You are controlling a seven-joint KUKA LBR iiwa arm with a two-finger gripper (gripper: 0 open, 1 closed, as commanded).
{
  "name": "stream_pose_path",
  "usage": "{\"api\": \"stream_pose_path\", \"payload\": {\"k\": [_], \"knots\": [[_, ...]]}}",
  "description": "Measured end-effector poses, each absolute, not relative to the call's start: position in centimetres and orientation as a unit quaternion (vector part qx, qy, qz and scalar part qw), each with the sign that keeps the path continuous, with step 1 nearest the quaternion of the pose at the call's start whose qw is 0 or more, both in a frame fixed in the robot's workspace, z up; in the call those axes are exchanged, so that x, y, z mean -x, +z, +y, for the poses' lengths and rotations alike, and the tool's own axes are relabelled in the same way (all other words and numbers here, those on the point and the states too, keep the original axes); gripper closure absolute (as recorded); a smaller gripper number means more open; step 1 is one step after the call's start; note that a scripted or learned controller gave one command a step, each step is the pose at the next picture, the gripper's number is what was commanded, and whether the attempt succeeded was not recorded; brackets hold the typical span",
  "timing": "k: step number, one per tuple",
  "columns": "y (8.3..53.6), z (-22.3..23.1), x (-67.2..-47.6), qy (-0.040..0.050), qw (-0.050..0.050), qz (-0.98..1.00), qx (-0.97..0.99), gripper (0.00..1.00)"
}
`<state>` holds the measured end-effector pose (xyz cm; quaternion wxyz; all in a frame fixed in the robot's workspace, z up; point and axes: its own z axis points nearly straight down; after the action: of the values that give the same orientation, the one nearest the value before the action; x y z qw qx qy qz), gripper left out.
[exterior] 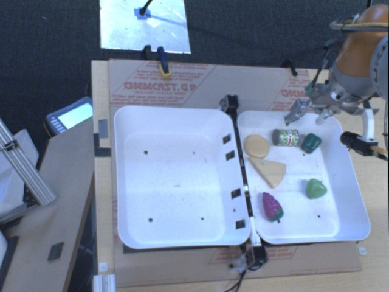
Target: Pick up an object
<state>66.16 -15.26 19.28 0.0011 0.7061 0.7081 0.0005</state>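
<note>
Nearest the camera, at the front edge of the table (pixel 182 266), a clamp and some cables (pixel 249 260) sit where the two bins meet. Just behind them, in the right bin (pixel 349 218), lies a purple, grape-like toy (pixel 272 205) near the divider, and further right a light green pepper-shaped piece (pixel 316 188). Moving back, a pale yellow cheese wedge (pixel 270 172) lies with its point toward the front, and just behind it, touching or nearly touching, is a round tan disc (pixel 256 145). To the right of the disc a small can with a green label (pixel 285 137) lies on its side, with a dark green object (pixel 311 142) just beside it. The left bin (pixel 176 175) lies alongside.

Above the far rim of the right bin hangs the end effector (pixel 311 111), its two fingers spread apart with nothing between them, poised near the can and the dark green object but apart from both. The grey arm with its orange band (pixel 364 35) rises behind it at the right. Furthest back, a shiny metal sheet (pixel 144 17) rests on dark fabric.
</note>
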Motion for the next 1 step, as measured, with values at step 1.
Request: {"api": "stream_pose_path", "payload": {"k": [1], "knots": [[15.60, -19.73, -59.29, -0.0018, -0.002, 0.706, -0.708, 0.00]]}}
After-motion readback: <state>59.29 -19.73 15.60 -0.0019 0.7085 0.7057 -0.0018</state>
